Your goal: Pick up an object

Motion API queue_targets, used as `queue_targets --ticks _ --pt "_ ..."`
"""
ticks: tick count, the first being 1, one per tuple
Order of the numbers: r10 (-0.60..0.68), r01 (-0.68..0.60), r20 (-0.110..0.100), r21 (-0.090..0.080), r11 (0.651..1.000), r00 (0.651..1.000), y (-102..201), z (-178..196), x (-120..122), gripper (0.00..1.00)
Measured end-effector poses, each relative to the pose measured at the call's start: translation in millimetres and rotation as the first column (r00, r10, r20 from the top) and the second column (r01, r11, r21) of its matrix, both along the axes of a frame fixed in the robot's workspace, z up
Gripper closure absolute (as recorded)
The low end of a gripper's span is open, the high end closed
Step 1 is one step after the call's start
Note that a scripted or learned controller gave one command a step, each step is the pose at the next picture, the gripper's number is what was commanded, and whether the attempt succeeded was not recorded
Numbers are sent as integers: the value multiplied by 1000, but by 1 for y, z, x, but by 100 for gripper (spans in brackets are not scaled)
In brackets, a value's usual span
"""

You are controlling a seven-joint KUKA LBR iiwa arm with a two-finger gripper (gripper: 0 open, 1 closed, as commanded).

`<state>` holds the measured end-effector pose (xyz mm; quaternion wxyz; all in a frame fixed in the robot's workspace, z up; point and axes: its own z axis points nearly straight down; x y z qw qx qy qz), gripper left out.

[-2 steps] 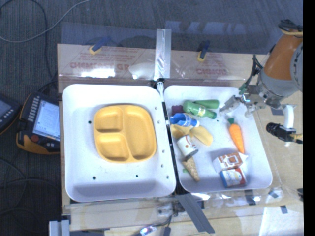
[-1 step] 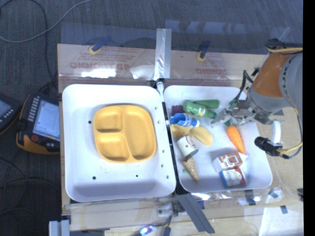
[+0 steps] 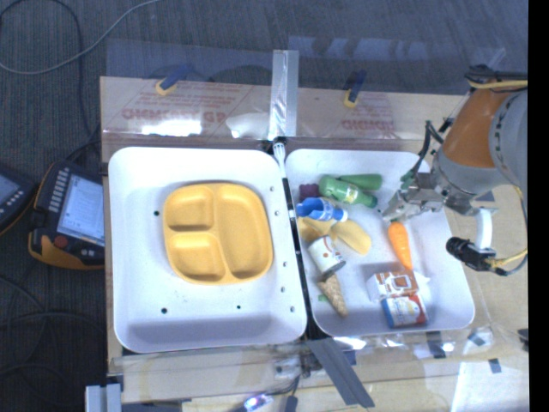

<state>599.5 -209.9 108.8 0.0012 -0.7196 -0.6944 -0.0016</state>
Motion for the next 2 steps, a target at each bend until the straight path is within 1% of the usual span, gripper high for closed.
queue_targets --ticks 1,2 --pt "572 -571 7 -16 820 821 0 -17 -1 100" --pt "409 -409 0 -6 913 913 69 128 69 100"
